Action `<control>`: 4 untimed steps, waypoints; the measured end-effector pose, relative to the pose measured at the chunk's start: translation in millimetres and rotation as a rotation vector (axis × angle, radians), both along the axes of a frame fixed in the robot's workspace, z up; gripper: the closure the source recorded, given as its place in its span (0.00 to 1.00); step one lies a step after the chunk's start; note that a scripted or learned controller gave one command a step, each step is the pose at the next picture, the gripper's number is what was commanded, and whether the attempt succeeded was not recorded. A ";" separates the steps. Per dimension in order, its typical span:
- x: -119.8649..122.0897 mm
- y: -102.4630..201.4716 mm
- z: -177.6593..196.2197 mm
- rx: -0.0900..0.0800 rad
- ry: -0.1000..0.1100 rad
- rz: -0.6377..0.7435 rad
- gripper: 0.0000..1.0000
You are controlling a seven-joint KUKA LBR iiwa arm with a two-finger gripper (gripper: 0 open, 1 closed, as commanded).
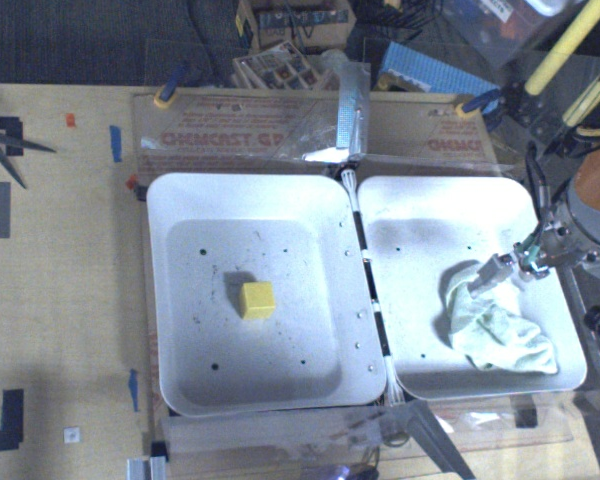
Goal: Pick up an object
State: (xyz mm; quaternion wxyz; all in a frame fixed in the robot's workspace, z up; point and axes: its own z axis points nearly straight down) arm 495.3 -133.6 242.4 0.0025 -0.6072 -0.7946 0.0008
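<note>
Gripper (480,280) is lowered into the right bin (420,368), lower right of frame, onto the crumpled white cloth (495,333), presumably the chosen target. Finger opening cannot be told; no grasp is confirmed. Yellow block (258,300) is left in the left bin (180,368).

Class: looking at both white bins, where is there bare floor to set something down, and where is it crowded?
Left bin: bare floor all round the yellow block. Right bin: bare along its far wall and beside the divider. Its near right corner is crowded by the crumpled cloth and the claw.
</note>
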 end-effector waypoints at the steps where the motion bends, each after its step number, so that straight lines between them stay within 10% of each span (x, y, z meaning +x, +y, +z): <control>1: -0.1 -0.3 0.0 0.000 0.000 -0.001 0.00; 2: -0.1 -0.3 0.0 0.000 0.000 -0.001 0.00; 3: -15.3 -36.7 24.0 -0.001 -0.008 0.564 0.00; 4: -15.2 -74.4 44.8 -0.001 -0.009 0.818 0.00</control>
